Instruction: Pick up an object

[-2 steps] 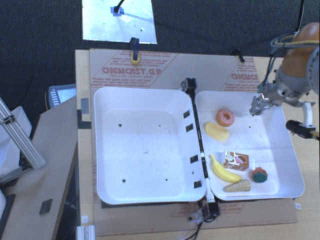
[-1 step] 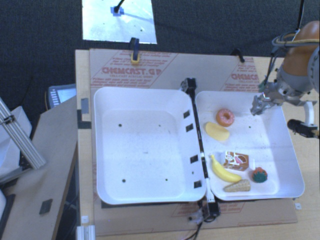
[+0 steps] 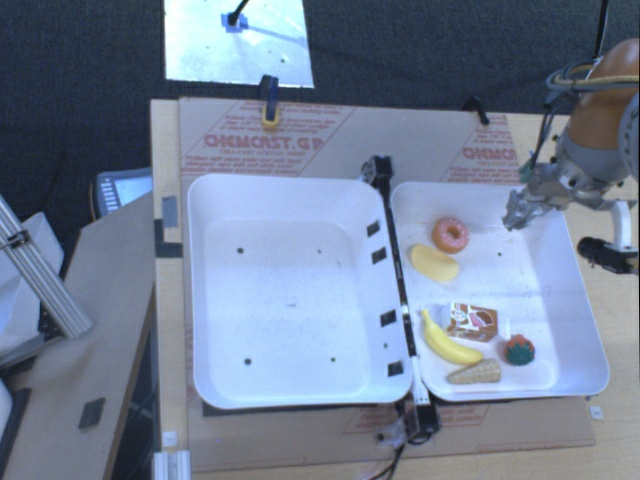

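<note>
The right bin (image 3: 560, 278) holds several toy foods. A pink-orange donut (image 3: 450, 234) lies near its back, with a pale yellow piece (image 3: 434, 262) just in front of it. Further forward are a banana (image 3: 447, 341), a small red-and-white carton (image 3: 472, 322), a red strawberry-like piece with green top (image 3: 518, 349) and a tan wedge (image 3: 475, 372). My gripper (image 3: 518, 213) hangs over the bin's back right part, to the right of the donut and apart from it. Nothing shows between its tips.
The left bin (image 3: 215, 368) stands beside the right one, joined by a black clip strip (image 3: 393, 268). A yellow clamp (image 3: 270, 113) sits at the bench's back edge. A metal sheet (image 3: 238, 26) lies beyond the bench.
</note>
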You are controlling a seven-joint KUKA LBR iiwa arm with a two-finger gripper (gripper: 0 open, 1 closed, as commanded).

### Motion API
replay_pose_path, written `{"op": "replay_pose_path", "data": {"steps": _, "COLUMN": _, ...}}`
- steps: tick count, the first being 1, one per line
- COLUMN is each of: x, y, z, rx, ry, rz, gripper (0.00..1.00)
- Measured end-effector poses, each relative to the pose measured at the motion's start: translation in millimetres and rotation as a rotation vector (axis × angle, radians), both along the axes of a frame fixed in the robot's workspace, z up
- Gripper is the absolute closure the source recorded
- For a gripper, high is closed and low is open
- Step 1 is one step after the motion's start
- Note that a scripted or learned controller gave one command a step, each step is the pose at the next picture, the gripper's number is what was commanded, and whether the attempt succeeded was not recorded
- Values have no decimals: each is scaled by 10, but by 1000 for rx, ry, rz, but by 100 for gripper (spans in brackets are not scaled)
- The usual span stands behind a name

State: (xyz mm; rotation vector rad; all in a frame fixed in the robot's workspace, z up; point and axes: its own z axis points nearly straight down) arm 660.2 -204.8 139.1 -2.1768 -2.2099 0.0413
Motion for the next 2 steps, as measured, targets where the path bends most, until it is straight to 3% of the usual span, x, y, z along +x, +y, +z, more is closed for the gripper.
{"op": "replay_pose_path", "data": {"steps": 2, "x": -14, "y": -3, "z": 128, "rx": 2, "ry": 10, "rz": 0, "gripper": 100}}
